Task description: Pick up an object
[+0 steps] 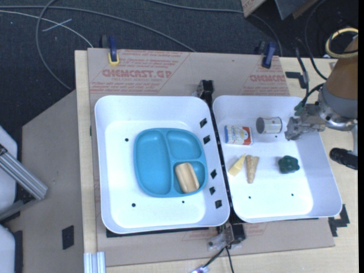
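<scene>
The brown desk point(142, 61) holds two white bins; the right white bin point(318, 203) has the small things; the grey arm's pincer point(297, 127) hovers just beside the little silver can point(269, 124), holding nothing; next it must drop and close on one.

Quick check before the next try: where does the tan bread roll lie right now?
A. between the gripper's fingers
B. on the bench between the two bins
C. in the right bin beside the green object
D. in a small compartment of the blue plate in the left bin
D: the tan bread roll lies in the lower right compartment of the blue plate, which sits in the left bin.
</scene>
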Available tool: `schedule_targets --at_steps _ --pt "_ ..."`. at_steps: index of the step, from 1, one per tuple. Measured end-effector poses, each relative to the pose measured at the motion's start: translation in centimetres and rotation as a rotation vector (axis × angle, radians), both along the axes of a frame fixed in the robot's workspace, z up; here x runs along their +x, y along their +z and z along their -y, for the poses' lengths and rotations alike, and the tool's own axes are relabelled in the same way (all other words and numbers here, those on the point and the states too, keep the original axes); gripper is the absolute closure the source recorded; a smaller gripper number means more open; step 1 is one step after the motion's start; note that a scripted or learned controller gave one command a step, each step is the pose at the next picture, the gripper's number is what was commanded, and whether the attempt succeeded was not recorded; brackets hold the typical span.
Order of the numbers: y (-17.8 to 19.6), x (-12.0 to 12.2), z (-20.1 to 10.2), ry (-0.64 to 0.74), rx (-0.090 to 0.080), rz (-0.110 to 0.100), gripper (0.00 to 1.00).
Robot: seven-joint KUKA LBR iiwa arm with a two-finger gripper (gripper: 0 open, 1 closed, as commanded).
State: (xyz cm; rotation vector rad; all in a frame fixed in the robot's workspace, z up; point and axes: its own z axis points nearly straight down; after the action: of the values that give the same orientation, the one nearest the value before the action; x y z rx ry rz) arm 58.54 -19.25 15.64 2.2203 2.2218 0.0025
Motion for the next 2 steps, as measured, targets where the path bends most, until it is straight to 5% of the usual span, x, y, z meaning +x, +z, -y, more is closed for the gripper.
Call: schedule_targets --at_steps 2 --pt "10.0 -1.2 -1.2 0.001 -0.002 0.004 1.0"
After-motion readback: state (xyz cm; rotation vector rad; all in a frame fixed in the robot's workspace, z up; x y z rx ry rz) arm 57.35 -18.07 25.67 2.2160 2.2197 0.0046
